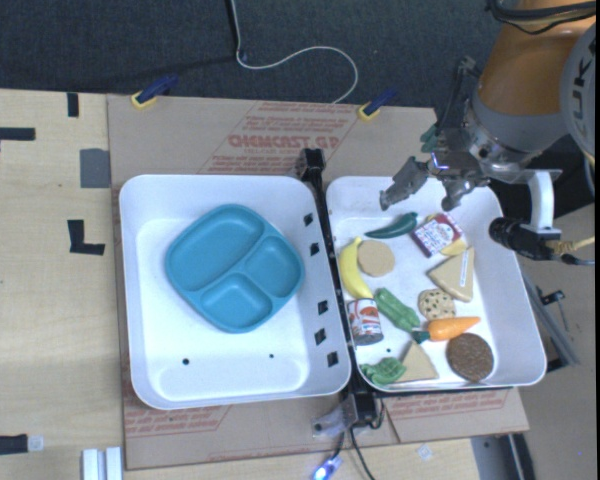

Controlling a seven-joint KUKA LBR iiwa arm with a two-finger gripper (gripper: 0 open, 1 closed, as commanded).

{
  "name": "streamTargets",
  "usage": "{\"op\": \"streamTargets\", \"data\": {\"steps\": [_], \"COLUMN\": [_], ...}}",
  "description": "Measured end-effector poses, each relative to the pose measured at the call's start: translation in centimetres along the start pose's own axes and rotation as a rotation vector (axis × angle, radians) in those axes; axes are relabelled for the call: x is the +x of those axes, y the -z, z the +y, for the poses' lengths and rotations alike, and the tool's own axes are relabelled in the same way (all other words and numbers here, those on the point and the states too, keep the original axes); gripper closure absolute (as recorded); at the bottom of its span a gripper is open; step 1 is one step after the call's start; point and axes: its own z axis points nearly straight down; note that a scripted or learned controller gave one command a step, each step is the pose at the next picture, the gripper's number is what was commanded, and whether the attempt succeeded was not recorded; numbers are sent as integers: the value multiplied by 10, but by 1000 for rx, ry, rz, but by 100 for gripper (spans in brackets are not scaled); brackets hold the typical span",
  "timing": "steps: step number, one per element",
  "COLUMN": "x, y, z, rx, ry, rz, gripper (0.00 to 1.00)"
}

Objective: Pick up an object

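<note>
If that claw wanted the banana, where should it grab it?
Probably across the banana's middle, coming straight down. It lies flat and curved along the right bin's left wall, narrow enough there; the round cracker crowds its right side, so room is tight.

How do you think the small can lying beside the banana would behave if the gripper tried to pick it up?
The can seems to lie on its side, so a nudge would probably roll it. It looks stiff, unlikely to squash, and its smooth round wall may slip between the fingers. The banana and green piece crowd it, so neighbours may shift.
</note>
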Motion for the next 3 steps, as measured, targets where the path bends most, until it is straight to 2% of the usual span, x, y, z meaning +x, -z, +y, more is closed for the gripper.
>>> {"op": "streamTargets", "data": {"steps": [1,2,3], "x": [23,44,44], "y": [-25,5,13], "z": [-72,-107,-106], "rx": [5,-1,1], "ry": [-2,1,0], "rz": [0,-1,-2], "gripper": [0,0,100]}}
